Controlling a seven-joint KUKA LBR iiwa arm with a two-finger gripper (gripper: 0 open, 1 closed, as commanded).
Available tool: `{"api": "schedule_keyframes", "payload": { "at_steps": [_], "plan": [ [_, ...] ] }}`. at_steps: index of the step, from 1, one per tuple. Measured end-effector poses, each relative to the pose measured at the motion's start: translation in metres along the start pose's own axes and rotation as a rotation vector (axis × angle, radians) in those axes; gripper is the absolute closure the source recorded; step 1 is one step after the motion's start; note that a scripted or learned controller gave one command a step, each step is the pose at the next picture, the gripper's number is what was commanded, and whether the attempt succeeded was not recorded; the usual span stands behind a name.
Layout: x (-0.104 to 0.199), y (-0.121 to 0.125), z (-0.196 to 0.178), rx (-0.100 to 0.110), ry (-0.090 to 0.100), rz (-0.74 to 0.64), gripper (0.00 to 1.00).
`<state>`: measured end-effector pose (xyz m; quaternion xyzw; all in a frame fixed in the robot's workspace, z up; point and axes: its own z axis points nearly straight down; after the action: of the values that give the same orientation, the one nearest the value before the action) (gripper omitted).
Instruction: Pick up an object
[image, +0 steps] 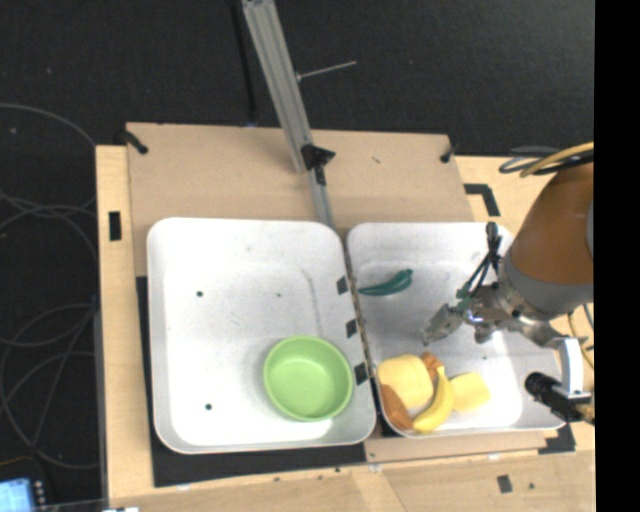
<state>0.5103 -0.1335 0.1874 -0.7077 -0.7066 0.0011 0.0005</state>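
My gripper hangs over the middle of the right bin, open, with nothing between its fingers. Just below it, at the bin's front edge, lies a cluster: a pale yellow round fruit, a banana, a yellow block and an orange-brown piece tucked under the fruit. A teal curved object lies apart at the bin's left, up and left of the gripper. A green bowl sits in the left bin near its front right corner.
The arm's orange band and grey wrist fill the right bin's right side. A metal pole slants from the top down to the divider between the bins. Black clips line that divider.
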Motion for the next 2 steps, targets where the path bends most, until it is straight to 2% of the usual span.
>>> {"api": "schedule_keyframes", "payload": {
  "at_steps": [1,2],
  "plan": [
    [-0.003,0.004,0.062,0.002,0.0,-0.001,0.0],
    [-0.002,0.007,0.048,-0.007,0.002,0.005,1.0]
  ]
}}
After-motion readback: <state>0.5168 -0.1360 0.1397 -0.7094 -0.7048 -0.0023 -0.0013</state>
